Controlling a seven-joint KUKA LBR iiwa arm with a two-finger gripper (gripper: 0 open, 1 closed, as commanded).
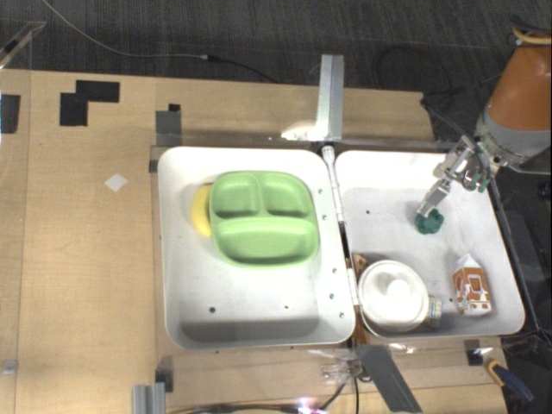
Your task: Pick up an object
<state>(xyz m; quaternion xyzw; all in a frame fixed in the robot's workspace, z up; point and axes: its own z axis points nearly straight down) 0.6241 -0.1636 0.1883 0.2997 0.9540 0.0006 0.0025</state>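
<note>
step: descending to grasp | gripper [429, 207] over small dark-green rubbery object [429, 222], grip state unclear | next: close, lift

Bare floor lies open around me in the right bin [388, 175]; the white bowl [393, 295] and small carton [472, 288] crowd its near edge.

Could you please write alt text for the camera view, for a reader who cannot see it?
The grey arm's tool reaches into the right white bin, just above a small dark green object. That bin also holds a white round bowl and a small orange-and-white carton; the left white bin holds a green divided plastic tray over a yellow object.
</note>
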